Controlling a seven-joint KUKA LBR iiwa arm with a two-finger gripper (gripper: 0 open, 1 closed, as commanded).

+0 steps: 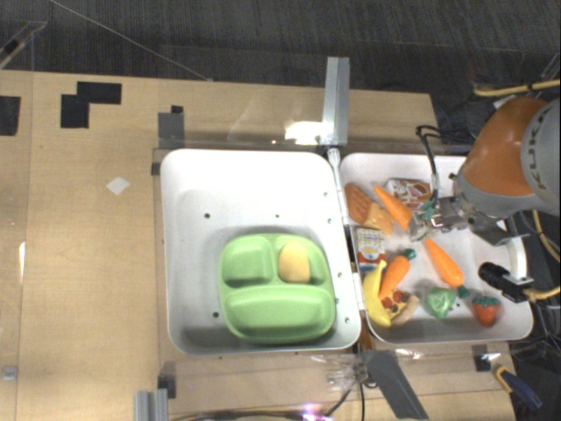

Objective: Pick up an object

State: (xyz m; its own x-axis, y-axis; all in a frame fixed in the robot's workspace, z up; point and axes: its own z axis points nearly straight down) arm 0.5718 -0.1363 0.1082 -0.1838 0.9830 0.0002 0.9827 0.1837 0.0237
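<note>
We see a wooden bench (79,261) on dark carpet (219,16), two white bins (188,235); the green tray (263,310) sits centre-left. At right the gripper (427,220) hovers above the carrots (443,261); its state we cannot tell.

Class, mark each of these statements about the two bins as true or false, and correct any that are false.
1. The green tray lies in the left bin. True.
2. A yellow item sits in one of the tray's upper compartments. True.
3. The carrots are in the left bin. False: the carrots lie in the right bin.
4. The gripper hangs over the right bin. True.
5. The tray's wide lower compartment holds a banana. False: the banana lies in the right bin.
</note>
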